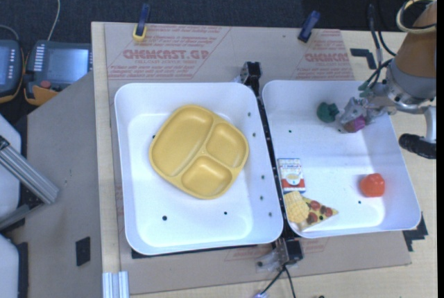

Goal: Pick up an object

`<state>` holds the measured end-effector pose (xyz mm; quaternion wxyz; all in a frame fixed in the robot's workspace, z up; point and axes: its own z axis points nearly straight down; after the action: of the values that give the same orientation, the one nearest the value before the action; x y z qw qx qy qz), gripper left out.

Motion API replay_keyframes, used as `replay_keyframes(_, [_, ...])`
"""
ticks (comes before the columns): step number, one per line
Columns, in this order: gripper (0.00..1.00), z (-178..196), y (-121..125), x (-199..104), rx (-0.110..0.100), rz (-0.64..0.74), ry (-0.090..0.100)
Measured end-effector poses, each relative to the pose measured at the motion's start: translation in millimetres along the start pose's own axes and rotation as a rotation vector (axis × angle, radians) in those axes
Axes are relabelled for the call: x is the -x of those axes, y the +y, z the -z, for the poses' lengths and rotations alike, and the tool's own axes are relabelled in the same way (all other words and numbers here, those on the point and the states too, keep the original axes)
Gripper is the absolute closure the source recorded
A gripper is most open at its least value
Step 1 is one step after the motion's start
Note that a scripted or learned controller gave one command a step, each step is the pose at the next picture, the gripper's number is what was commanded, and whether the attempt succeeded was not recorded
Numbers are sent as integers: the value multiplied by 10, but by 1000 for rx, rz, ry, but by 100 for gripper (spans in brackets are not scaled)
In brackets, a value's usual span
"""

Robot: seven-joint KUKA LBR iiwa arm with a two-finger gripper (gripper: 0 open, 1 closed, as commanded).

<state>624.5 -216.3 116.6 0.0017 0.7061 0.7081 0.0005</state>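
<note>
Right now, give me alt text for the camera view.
The gripper sits low in the right bin over a purple object, beside a green one. The left bin holds a yellow divided plate.

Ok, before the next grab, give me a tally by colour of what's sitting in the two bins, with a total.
Yellow: 2, the divided plate in the left bin and the corn piece in the right bin
Green: 1, green object
Purple: 1, purple object at the gripper
Orange-red: 1, orange fruit
Multicoloured: 2, small carton, pizza slice
Total: 7
</note>
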Motion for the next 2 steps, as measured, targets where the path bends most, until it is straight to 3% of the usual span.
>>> replay_keyframes(2, [100,1192,33,-119,7,0,-2])
